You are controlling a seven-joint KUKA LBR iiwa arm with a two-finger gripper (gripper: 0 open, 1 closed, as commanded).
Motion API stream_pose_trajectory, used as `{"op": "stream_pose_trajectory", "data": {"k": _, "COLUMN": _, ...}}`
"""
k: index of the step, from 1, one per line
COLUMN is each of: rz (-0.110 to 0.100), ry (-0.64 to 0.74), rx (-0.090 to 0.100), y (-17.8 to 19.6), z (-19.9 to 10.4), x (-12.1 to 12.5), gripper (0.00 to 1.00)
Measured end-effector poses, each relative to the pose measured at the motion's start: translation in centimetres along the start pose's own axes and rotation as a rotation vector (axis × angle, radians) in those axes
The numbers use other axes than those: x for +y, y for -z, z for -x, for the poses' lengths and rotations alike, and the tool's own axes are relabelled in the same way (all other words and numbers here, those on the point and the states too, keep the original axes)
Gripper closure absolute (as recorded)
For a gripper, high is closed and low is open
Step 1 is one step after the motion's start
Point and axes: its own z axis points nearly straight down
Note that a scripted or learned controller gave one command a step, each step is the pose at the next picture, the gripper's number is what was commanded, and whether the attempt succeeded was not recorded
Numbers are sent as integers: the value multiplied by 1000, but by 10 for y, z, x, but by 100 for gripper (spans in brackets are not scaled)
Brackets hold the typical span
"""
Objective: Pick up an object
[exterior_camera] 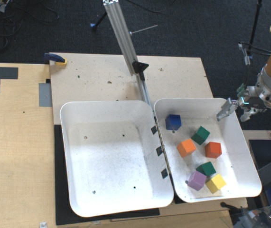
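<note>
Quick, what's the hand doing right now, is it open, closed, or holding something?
Hand: above the right bin's upper right rim, with no block between its fingers; open or shut cannot be told from this view.

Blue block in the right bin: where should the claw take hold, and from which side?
Grip the blue block across two opposite flat faces, coming straight down from above. It stands apart from the other blocks, though the divider lies near on its left.

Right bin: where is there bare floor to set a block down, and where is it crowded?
In the right bin, bare floor lies along the far wall between the blue cube and the hand. The middle and near part is crowded, from the orange cube to the yellow cube.
</note>
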Motion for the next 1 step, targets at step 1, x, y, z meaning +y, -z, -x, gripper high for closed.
{"op": "stream_pose_trajectory", "data": {"k": 1, "rz": 5, "ry": 2, "rx": -2, "y": 3, "z": 0, "x": 1, "gripper": 0}}
